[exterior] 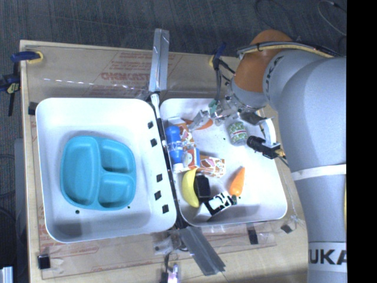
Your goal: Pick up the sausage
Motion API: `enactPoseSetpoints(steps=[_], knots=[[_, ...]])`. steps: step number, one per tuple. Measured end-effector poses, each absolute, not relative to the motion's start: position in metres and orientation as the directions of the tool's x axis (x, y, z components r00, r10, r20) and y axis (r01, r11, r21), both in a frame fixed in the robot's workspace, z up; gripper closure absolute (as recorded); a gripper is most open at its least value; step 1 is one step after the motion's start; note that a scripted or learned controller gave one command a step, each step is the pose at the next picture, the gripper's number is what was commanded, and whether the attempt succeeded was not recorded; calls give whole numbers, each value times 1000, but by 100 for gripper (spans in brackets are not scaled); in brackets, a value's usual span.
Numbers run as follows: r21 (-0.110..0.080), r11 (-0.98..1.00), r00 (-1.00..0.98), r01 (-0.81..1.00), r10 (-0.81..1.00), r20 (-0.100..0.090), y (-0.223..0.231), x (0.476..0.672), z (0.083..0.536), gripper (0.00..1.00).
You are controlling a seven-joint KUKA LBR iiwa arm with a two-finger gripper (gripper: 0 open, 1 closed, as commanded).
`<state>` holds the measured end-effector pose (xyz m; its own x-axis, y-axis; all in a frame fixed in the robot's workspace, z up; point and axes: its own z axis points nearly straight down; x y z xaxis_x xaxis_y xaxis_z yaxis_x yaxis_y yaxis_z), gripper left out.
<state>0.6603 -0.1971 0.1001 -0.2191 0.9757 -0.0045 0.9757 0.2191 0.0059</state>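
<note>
Gripper (213, 112) low at right bin (271, 202) far edge; open or clenched: cannot tell.

sausage (195, 122) | reddish-brown, slanted | right bin, far side, near blue bottle

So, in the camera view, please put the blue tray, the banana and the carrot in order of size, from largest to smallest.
1. Blue tray, by far the largest; it lies in the left bin.
2. Banana.
3. Carrot.
Banana and carrot look close in size, and a black object partly covers the banana, so their order is unsure.
</note>
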Motion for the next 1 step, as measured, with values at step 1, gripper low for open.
enactPoseSetpoints(steps=[1], knots=[[7, 243, -243, 970, 970, -5, -209, 660, 97, 0]])
